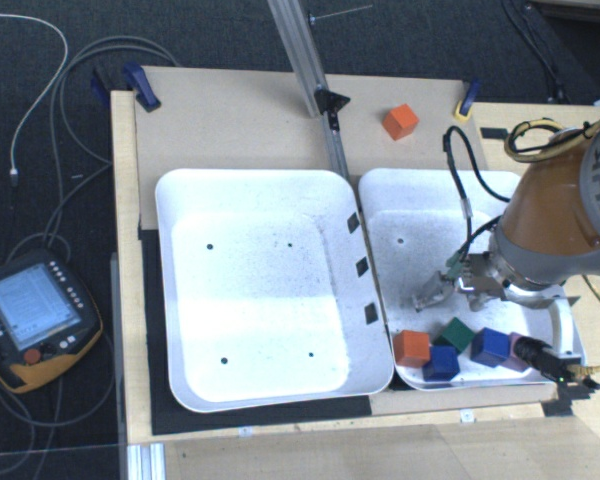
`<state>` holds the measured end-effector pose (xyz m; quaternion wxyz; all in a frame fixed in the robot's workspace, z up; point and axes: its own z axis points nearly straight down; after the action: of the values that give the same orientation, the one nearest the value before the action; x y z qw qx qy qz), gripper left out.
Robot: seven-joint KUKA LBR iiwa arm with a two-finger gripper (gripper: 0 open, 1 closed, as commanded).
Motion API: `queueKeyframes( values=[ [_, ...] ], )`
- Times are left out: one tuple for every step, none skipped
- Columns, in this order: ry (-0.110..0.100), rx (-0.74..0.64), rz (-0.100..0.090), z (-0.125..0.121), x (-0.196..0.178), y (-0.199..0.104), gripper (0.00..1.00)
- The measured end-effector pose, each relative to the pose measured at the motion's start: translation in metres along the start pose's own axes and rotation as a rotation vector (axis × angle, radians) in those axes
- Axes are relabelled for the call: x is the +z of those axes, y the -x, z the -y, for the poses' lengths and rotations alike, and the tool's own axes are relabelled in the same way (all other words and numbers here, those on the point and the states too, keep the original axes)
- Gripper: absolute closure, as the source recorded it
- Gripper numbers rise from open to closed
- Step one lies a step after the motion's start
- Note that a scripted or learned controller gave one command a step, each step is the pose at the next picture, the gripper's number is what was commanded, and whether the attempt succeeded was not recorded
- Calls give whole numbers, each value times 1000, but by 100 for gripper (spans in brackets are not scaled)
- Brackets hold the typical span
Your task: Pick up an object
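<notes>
Camera view: gripper [432, 293] hangs in the right bin [410, 193], fingers spread, pinching nothing; blocks sit near the front wall, orange block [412, 347] leftmost. No legible writing.

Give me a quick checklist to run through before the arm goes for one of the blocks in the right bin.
1. Blocks within the right bin: ok; orange block, green block and two blue blocks sit near its front edge.
2. Gripper above that bin: ok.
3. Gripper carrying nothing: ok.
4. Gripper directly over a block: not ok, it hangs behind them.
5. Blocks spaced for a clean grab: not ok, crowded together.
6. Cable clear of the wrist: cannot tell.
</notes>
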<state>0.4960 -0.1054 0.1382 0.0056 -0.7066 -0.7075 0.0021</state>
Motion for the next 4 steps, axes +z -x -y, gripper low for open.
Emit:
queueKeyframes(
  values=[
    [14, 1, 4, -3, -15, 2, 100],
    [37, 3, 11, 8, 27, 15, 100],
    [25, -3, 9, -78, -77, 25, 100],
    [4, 1, 1, -21, -58, -6, 100]
  ],
)
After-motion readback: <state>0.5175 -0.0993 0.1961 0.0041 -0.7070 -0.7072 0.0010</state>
